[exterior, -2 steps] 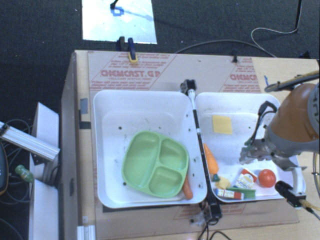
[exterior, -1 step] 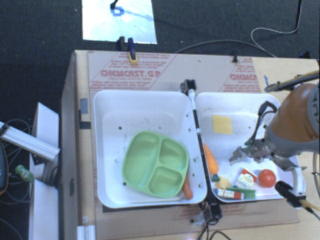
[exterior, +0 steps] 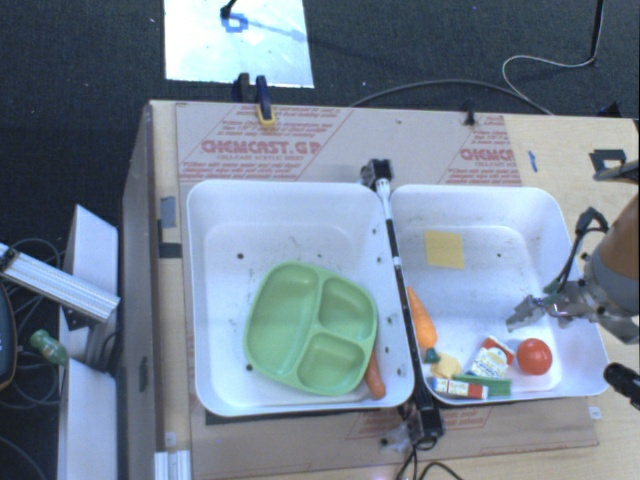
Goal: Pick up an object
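Camera view: hand (exterior: 540, 310) hovers in the right bin (exterior: 500, 213), fingers spread and empty; red tomato (exterior: 535, 356) lies just below it, toward the bin's near edge.

Objects in your two bins
Your tomato (exterior: 535, 356), carton (exterior: 490, 360), carrot (exterior: 422, 320) and cheese (exterior: 445, 250) lie right; green tray (exterior: 311, 328) left.

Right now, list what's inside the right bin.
The right bin holds a yellow square, a carrot, a tomato and small packets. The gripper hangs over its right side, hiding some floor.
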### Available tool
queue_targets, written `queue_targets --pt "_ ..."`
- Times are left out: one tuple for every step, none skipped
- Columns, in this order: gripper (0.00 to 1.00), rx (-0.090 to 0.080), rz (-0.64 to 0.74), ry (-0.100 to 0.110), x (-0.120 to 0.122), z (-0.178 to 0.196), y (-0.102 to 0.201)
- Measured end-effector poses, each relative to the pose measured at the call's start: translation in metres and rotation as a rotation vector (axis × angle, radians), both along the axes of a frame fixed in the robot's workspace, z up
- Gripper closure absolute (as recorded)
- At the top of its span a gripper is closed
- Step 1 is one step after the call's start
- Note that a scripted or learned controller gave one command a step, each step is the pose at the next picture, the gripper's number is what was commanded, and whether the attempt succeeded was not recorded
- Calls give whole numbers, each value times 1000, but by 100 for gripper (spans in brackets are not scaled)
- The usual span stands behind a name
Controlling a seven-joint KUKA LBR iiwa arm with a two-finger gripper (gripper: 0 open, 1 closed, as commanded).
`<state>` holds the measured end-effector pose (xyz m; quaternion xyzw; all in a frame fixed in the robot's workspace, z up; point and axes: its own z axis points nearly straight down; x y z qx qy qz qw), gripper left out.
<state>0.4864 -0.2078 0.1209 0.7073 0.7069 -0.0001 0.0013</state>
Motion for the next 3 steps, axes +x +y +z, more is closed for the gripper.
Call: queue_targets --pt "100 0 0 -3 1 11 0" --pt "0 0 1 -3 1 10 0" --pt "100 -1 1 -6 2 21 0"
